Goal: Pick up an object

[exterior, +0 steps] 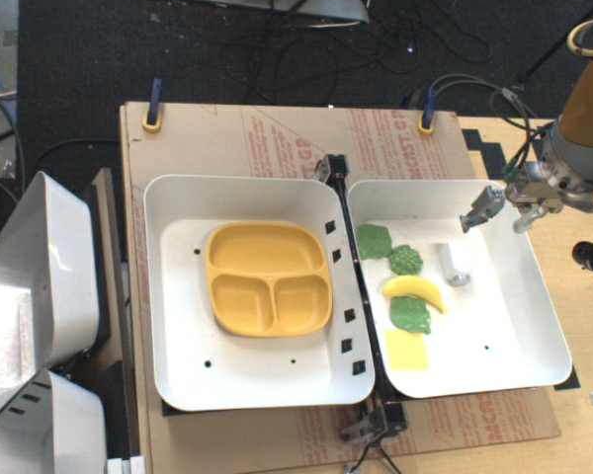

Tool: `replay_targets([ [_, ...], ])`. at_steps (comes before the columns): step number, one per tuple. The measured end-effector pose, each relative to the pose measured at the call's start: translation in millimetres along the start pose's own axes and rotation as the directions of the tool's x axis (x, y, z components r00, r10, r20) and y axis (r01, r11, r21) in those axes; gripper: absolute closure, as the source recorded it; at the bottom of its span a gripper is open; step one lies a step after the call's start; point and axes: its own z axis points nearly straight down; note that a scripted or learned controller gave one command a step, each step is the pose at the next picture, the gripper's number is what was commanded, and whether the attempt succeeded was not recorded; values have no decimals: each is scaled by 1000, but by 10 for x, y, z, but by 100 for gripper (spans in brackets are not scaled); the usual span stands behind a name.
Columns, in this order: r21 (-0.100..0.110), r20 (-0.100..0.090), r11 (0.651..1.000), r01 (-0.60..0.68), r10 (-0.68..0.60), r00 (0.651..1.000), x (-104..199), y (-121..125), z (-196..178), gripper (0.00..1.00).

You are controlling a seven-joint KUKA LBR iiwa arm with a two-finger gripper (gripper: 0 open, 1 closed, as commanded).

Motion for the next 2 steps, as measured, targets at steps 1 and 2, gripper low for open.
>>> replay_targets([
  [1, -12, 3, 1000, 3, -3, 1000, 6, 27, -75, 0],
  [2, -8, 2, 1000, 0, 0, 1000, -57, -11, 390, 0],
])
